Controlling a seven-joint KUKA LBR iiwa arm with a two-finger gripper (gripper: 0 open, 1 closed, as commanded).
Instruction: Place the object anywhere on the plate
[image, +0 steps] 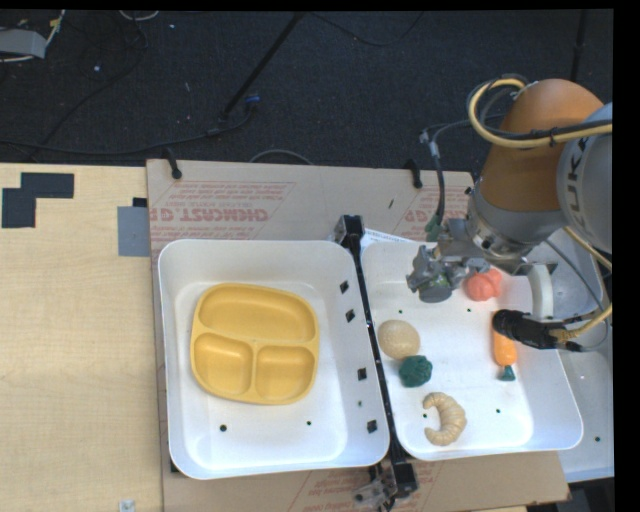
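Yellow three-compartment plate (256, 342) lying in the left bin (180, 440), nothing on it. In the right bin (560, 425): beige egg-shaped piece (398, 338), green broccoli (416, 371) just nearer, croissant (444, 417) nearest, carrot (504, 352) at right, pink piece (483, 285) at far right. Jaws (434, 281) hovering at the bin's far side, just left of the pink piece; grip state impossible to tell.

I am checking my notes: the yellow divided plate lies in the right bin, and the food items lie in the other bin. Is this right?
Not quite. The camera view shows the yellow divided plate in the left bin; the food items, such as the croissant, lie in the other bin.
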